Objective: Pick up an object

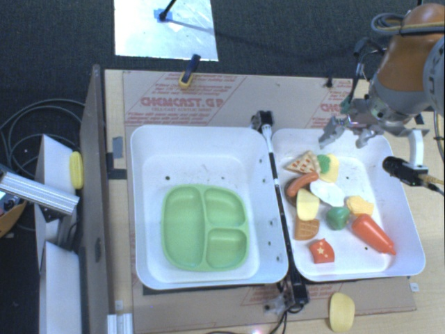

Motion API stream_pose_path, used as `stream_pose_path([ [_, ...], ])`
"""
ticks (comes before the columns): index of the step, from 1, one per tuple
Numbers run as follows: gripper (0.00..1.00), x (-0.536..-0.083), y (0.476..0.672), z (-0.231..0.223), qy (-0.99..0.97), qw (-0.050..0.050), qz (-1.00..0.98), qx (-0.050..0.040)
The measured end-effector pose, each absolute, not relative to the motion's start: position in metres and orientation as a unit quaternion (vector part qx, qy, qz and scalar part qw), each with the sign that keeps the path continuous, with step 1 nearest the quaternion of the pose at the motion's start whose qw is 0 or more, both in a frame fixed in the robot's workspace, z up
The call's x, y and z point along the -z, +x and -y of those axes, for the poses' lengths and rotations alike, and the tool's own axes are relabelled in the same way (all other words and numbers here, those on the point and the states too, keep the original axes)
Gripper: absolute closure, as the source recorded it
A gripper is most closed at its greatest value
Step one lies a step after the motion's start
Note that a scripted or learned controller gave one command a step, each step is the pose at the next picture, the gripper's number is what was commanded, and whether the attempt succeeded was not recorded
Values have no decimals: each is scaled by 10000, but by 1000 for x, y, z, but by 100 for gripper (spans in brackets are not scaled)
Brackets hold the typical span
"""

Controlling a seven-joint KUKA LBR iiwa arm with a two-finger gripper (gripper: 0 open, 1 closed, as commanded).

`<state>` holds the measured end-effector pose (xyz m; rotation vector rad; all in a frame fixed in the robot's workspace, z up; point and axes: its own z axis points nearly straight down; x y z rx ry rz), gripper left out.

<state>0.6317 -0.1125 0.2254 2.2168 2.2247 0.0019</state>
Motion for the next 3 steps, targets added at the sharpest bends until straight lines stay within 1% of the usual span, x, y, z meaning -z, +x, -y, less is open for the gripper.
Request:
stream_pose_path([
  [1,0,-119,565,124,7074,-28,-7068,16],
  [2,0,-83,529,148,7075,-3,-7067,4],
  [3,100,-95,532,147,7066,11,-7076,-12],
])
